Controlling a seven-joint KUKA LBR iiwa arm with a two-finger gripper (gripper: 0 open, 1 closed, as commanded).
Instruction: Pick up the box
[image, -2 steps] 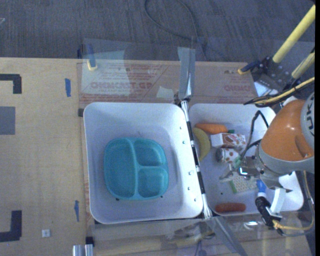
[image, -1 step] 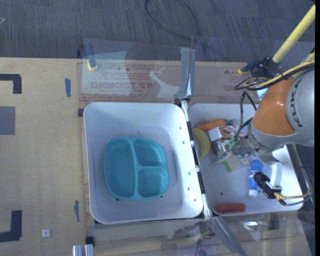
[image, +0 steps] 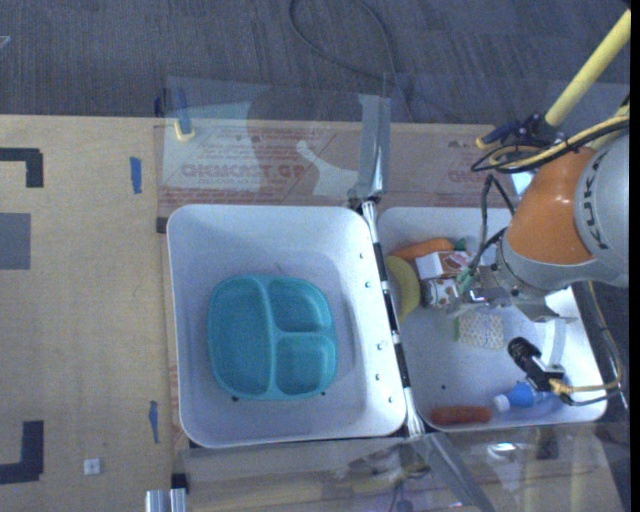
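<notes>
Worktop (image: 90, 330): pale wood, bearing two shallow white bins side by side.

Left bin (image: 190, 400): one item.
- Plate (image: 270, 335): teal, three compartments, lying flat near the middle of the bin floor.

Right bin (image: 430, 390): several items, listed from the near wall back.
- Sausage (image: 460, 413): red-orange, lying along the near wall.
- Bottle (image: 515, 399): small, blue and white (kind not certain), just right of the sausage, also by the near wall.
- Pad (image: 482, 330): pale and speckled, lying flat around the middle of the bin floor, well apart from the sausage.
- Tool (image: 472, 288): over the middle of the right bin, just beyond the pad, under the grey wrist. Whether it is spread or pressed together cannot be told, and nothing is seen pinched in it.
- Box (image: 432, 267): small, white with red print, in the left half of the right bin, just left of the tool. It sits between the banana and the tool; whether the tool touches it cannot be told.
- Banana (image: 404, 284): yellow, lying along the bin's left wall, just left of the box.
- Carrot (image: 424, 247): orange, lying crosswise just beyond the box, near the far wall.

Arm (image: 550, 215): grey with an orange band, reaching in over the right bin's right side.

Sheet (image: 270, 150): clear plastic, standing beyond both bins.

Carpet (image: 200, 50): dark grey, beyond the worktop's far edge.
</notes>
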